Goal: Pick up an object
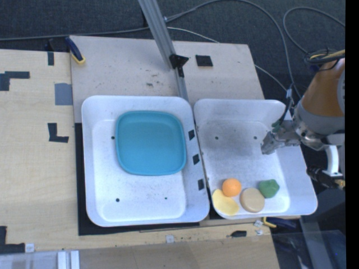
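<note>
1. Bench (33, 150): pale wood-grain top with dark tape marks. A speckled beige board lies behind the bins.
2. Left bin (101, 206): shallow white plastic with rounded corners and dark specks on the floor. It holds a flat, smooth blue plate (150, 142), square with rounded corners, set toward the back.
3. Right bin (235, 144): same white plastic, floor scuffed grey in the middle. Four small items sit clustered along its near edge.
4. Items, left to right:
   - yellow piece (224, 204), flat and rounded, at the near-left corner;
   - orange ball (231, 187), smooth, touching the yellow piece from behind;
   - tan disc (252, 200), round and matte, just beside the ball;
   - green piece (269, 188), irregular and lumpy, against the disc's right.
5. Arm: grey body with an orange band, entering from the right over the right bin's far-right edge.
6. Gripper (270, 143): dark metal, low over the right side of the right bin, well apart from the item cluster. Finger spacing cannot be told, the tips are too small and dark. Nothing is visible in its grasp.
7. A grey metal pole (160, 27) runs diagonally from the top down to between the bins.
</note>
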You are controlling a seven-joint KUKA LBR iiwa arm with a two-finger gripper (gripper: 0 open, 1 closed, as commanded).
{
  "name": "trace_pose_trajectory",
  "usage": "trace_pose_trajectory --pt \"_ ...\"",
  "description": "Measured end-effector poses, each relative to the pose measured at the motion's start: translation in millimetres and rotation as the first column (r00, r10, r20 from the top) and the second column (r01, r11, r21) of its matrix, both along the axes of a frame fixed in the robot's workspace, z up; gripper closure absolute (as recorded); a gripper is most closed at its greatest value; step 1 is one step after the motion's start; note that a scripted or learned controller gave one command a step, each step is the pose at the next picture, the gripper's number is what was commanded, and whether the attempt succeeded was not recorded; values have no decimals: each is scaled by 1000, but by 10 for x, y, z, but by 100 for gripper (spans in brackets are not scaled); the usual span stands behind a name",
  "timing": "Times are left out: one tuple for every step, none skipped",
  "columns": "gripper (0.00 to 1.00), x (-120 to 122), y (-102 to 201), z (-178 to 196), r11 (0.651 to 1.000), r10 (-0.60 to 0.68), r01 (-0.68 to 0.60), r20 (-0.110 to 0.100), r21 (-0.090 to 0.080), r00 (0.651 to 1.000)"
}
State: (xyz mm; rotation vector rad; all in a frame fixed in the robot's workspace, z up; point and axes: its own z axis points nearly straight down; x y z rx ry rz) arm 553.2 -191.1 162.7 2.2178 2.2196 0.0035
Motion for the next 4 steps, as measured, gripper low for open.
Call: trace_pose_trajectory --pt "100 -53 23 600 1000 0 0 0 0 1000" --pt "100 -49 24 835 1000 0 0 -3 1 1000" --pt "100 -57 496 803 1000 3 -3 -5 2 1000" --pt "100 120 1009 714 1000 4 -4 -5 2 1000"
